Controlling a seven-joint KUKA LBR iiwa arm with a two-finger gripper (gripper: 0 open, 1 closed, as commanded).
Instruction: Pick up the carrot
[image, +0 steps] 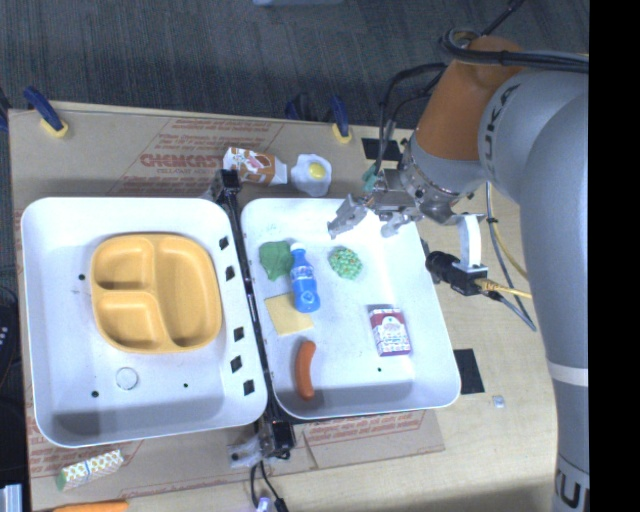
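Cardboard covered the bench (150, 150) under two white bins. Within the right bin (425, 385) the carrot (305, 369) lay near the front edge, below a yellow cheese slice (288, 315) and a blue bottle (303, 280). Well apart, near the back rim above a green pea cluster (345, 263), the claw (372, 221) hung with fingers spread, gripping nothing.

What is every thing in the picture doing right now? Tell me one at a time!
carrot: lying flat near the front of the right bin, untouched.
blue bottle: lying on its side.
red box: lying flat.
cheese slice: flat, partly under the blue bottle.
green peas: sitting just below the gripper.
yellow tray: right way up in the left bin.
gripper: open, hovering, holding nothing.
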